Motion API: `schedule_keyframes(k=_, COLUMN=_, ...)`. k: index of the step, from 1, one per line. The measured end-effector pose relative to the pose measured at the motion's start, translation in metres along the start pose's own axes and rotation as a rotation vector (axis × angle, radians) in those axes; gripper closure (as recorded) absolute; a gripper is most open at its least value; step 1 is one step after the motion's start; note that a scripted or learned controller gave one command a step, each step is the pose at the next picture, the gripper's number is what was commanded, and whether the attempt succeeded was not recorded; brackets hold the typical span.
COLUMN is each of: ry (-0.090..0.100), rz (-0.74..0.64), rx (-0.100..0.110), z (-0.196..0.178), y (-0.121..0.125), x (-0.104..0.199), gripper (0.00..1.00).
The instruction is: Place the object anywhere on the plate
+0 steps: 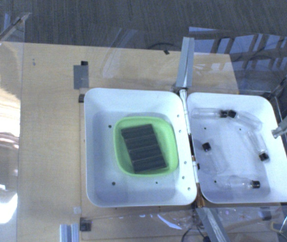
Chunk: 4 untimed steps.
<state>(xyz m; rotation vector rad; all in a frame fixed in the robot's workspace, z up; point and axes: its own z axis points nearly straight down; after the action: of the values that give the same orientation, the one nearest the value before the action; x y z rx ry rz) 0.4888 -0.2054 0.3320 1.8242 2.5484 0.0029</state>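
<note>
A dark grey ribbed block [143,148] lies flat on the green plate [120,140], a little askew, inside the left white bin [95,135]. The plate's rim shows all round the block. At the far right edge, over the right bin's outer rim, a pale tip of my gripper [286,128] pokes into view, well apart from the plate and the block. Nothing is seen held in it.
The right white bin [279,185] holds several clear plastic tubes with black caps, such as one at the back [227,114] and one at the front [254,184]. A grey metal post [186,64] stands behind the seam between the bins. A wooden benchtop surrounds both.
</note>
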Motion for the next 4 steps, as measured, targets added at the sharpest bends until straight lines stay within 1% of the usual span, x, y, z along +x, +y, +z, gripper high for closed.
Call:
schedule_keyframes(k=1, ry=-0.005, rz=-0.118, rx=-0.005, z=-0.107, y=0.000, x=-0.001, gripper=0.00)
schedule_keyframes(k=2, ry=0.000, rz=-0.094, rx=0.000, z=0.010, y=0.000, x=0.000, gripper=0.00)
schedule_keyframes(k=3, ry=-0.005, rz=-0.264, rx=-0.004, z=-0.080, y=0.001, x=-0.001, gripper=0.00)
schedule_keyframes(k=4, ry=-0.001, rz=-0.239, rx=-0.001, z=0.005, y=0.000, x=0.000, gripper=0.00)
